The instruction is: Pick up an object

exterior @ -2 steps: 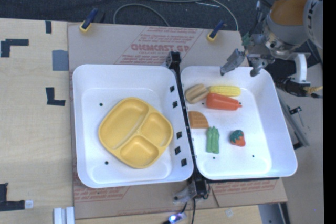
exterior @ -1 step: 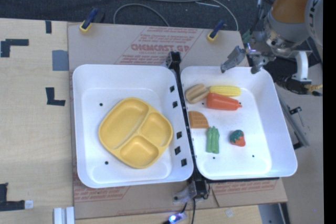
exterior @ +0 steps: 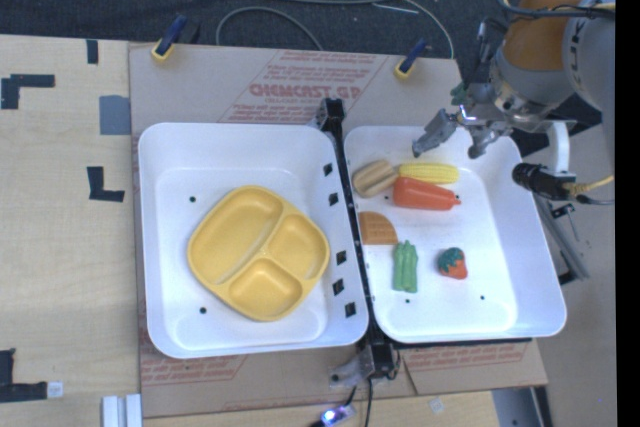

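Gripper [exterior: 455,137] is hovering over the right bin's [exterior: 520,300] far edge, fingers spread open, gripping nothing. Just beneath it in that bin are lying toy foods: yellow corn cob [exterior: 429,173], glossy red-orange carrot [exterior: 425,196] touching it, hot dog bun [exterior: 374,177], bread slice [exterior: 378,229], green vegetable [exterior: 404,266], small strawberry [exterior: 452,262]. Yellow divided plate [exterior: 259,252] is sitting in the left bin [exterior: 160,215].
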You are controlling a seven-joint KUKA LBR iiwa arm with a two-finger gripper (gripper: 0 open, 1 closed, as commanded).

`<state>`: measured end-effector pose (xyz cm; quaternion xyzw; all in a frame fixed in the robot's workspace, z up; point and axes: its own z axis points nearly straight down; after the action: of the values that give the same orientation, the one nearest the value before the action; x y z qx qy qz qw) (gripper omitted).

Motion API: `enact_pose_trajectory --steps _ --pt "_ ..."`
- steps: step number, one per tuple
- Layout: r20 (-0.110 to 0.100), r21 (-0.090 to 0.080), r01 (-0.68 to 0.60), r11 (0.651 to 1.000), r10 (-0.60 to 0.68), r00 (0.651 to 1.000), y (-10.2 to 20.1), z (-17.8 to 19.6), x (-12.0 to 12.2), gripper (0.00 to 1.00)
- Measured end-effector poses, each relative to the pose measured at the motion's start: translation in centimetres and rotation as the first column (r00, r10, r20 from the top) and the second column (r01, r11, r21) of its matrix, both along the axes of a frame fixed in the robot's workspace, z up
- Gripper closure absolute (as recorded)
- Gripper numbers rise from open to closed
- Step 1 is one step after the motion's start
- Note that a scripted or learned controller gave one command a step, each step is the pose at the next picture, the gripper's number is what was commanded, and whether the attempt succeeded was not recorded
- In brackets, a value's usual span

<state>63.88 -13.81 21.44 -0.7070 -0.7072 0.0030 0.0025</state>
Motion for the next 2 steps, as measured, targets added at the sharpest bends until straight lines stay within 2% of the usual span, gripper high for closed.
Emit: enact_pose_trajectory --steps 2 --pt "0.000 0.000 -0.001 1.000 0.001 1.000 -0.6 -9.8 -0.5 0.00"
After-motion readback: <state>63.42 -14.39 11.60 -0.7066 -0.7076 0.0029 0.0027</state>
